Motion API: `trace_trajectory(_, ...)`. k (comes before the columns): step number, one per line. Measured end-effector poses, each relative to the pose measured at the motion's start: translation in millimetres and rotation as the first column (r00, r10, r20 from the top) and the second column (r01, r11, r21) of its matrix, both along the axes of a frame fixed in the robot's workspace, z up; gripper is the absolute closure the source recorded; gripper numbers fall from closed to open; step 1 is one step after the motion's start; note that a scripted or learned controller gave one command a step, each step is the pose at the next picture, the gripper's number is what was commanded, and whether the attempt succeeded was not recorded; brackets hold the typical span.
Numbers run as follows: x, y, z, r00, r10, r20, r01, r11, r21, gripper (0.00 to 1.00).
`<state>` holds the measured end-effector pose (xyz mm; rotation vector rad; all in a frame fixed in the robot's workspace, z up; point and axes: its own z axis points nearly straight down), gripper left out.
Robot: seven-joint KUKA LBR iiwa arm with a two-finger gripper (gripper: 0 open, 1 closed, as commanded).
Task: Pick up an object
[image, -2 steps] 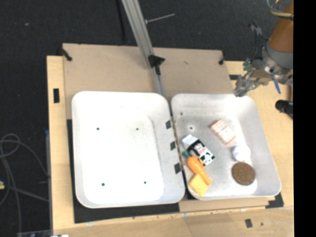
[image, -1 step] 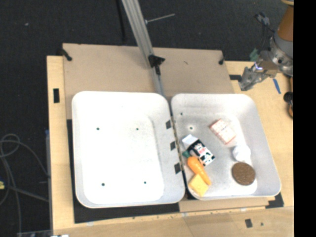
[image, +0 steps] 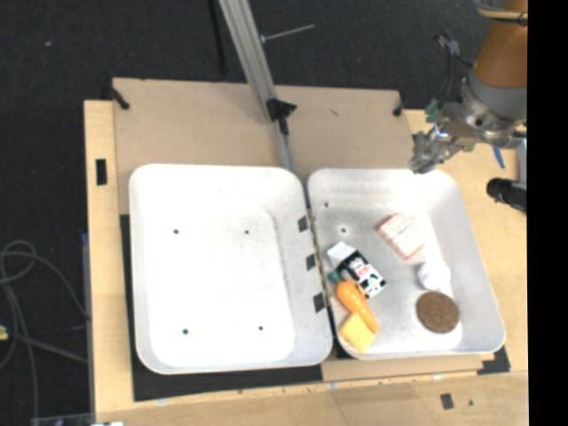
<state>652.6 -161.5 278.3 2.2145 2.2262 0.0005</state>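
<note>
The right bin [image: 355, 193] holds several small objects. A pink and white box [image: 399, 235] lies near its middle, with a small white piece [image: 434, 276] and a brown round disc [image: 437, 312] toward the front right. By the bin's left wall lie a black and white box [image: 358, 271], an orange carrot-shaped piece [image: 357, 303] and a yellow block [image: 357, 333]. My gripper [image: 429, 155] hangs over the far right corner of that bin, above and apart from all the objects, with nothing seen between its fingers.
The left bin [image: 217, 269] sits beside the right one, their walls touching at the middle. A slanted metal rail [image: 253, 56] rises from the back of the bench. Bare wooden bench surface [image: 337, 131] lies behind both bins.
</note>
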Motion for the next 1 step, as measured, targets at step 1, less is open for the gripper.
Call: trace_trajectory(1, -5.2, 45.2, -14.0, 1.000, 0.000, -0.002, 0.000, 1.000, 0.001, 1.00)
